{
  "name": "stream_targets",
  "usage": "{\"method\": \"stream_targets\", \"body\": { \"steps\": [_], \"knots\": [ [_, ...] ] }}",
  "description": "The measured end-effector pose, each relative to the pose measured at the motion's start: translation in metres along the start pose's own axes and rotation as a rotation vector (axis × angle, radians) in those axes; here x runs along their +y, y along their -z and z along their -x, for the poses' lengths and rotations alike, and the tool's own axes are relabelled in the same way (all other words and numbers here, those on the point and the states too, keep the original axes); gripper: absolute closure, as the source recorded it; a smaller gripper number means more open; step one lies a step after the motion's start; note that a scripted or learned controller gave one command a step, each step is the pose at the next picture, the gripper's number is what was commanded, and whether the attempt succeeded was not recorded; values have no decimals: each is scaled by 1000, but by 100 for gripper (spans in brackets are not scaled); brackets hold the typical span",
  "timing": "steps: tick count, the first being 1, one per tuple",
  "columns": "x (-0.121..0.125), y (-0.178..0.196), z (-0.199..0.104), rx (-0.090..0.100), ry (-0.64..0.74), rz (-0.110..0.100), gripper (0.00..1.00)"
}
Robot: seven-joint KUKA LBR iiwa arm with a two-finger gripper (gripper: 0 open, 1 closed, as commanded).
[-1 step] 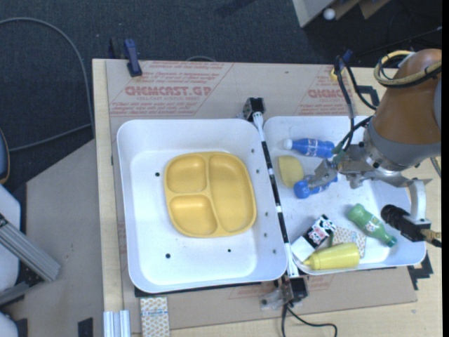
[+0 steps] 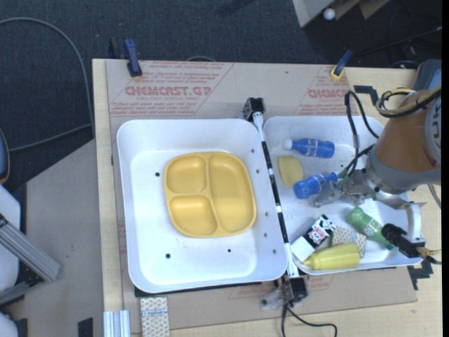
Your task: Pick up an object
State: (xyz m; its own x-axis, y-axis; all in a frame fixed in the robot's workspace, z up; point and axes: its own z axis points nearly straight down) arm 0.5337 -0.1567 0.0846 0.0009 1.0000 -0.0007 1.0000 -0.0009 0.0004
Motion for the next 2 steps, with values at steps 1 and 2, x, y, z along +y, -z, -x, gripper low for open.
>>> {"method": "stream_targets", "body": {
  "steps": [1, 2],
  "knots": [
    [-55, 0, 33, 0, -1, -1, 0],
    [51, 0, -41, 1, 3, 1, 0]
  ]
}}
